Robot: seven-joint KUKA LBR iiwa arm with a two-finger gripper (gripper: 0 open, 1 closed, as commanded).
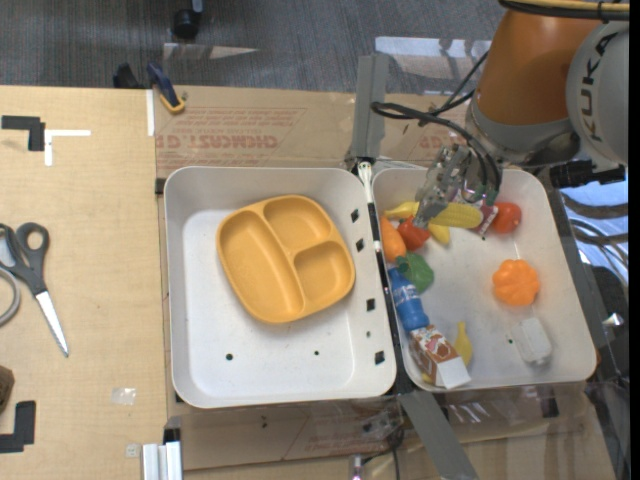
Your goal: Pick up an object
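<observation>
The right bin [560,218] holds several toys: a yellow banana-like piece [452,214], a red tomato [507,216], an orange pepper [394,240], a green piece [416,273], a blue bottle [407,304], an orange pumpkin [515,281], a white block [532,340] and a small carton [438,356]. My gripper [457,211] is low at the bin's far side, open, with its fingers on either side of the yellow piece. The left bin [190,298] holds an orange divided plate [285,258].
Scissors [35,278] lie on the wooden bench at the far left. Brown cardboard [250,128] lies behind the bins. The arm's orange band [520,48] hangs over the right bin's far corner. A divider [372,258] separates the bins.
</observation>
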